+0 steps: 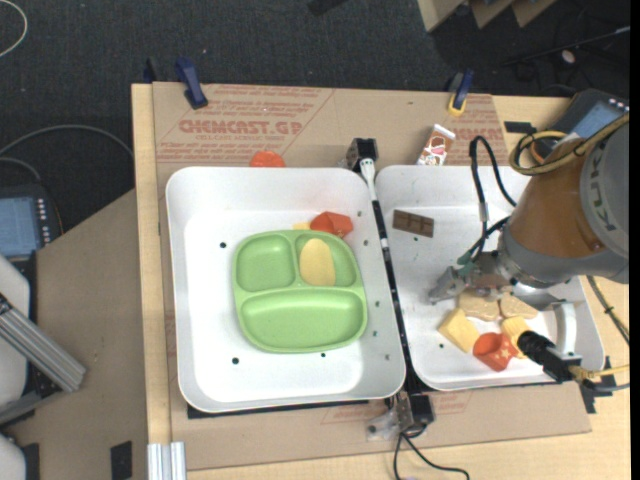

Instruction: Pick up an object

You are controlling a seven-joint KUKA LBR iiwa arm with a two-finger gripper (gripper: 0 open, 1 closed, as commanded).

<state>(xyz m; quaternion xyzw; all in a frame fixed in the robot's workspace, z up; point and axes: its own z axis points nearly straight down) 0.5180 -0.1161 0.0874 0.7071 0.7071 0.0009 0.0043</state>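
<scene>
- The left bin [200, 218] holds a green divided plate [300, 318]; a yellow piece [317, 261] lies in the plate's far right compartment.
- An orange-red piece [333, 223] lies on the bin floor just beside the plate's far right corner.
- On the worktop [152, 168] behind the bins sit a flat orange disc [266, 159] and, further right, a small red-and-white box [436, 145].
- In the right bin [430, 193], a brown block [413, 224] lies near the far left corner, apart from everything else.
- The tool [448, 288] hangs low over the middle of this bin, pointing left; I cannot tell how far open it is, or whether it has hold of anything.
- Just in front of it lies a pale yellow block [458, 330], with a red piece [490, 348] touching its right side, near the front wall.
- The arm [560, 218] reaches in from the right.
</scene>
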